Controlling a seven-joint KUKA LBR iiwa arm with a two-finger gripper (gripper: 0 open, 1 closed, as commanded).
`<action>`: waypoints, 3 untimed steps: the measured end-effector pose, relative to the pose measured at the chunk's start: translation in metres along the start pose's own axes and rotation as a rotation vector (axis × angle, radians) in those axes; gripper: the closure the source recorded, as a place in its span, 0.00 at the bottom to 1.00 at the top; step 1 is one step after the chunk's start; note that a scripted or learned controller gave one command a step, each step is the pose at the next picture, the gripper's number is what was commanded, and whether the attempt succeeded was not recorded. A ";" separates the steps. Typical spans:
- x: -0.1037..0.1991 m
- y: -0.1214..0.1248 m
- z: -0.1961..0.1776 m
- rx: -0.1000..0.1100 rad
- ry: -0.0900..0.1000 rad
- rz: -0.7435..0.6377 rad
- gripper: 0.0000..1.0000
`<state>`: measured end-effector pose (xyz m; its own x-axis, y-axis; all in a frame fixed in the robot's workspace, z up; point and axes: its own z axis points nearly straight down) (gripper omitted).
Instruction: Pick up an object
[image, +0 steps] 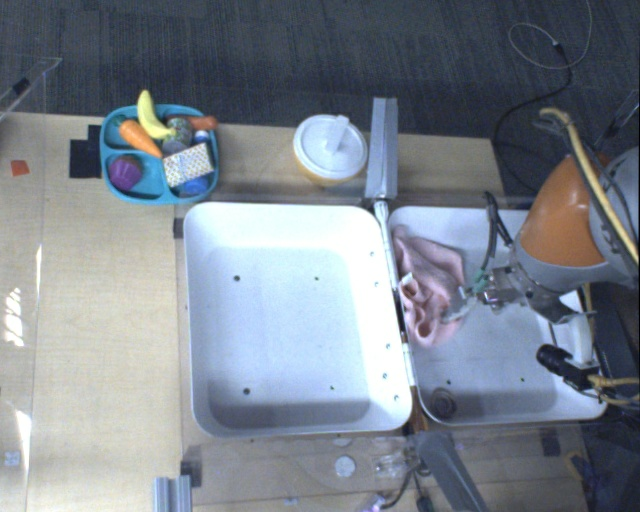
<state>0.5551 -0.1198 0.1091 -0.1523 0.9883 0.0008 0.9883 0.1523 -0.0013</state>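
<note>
Fingers (466, 298) of mine sit low in the right bin (520, 400), touching the pink cloth (428, 285) bunched against its left wall, though whether they have closed on it I cannot tell, so lifting remains undone.

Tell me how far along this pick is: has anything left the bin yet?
Done: the arm has reached into the right bin, and the gripper sits at the edge of the pink cloth. In hand: apparently closing in on the cloth, though whether it is gripped cannot be told. Left: the cloth lies in the bin against its left wall, so the lift is not yet done.
</note>
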 end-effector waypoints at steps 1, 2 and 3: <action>0.029 -0.064 0.013 -0.004 -0.001 0.234 0.00; 0.029 -0.022 0.014 -0.003 -0.001 -0.033 0.00; 0.024 0.044 0.019 -0.014 -0.005 0.005 0.00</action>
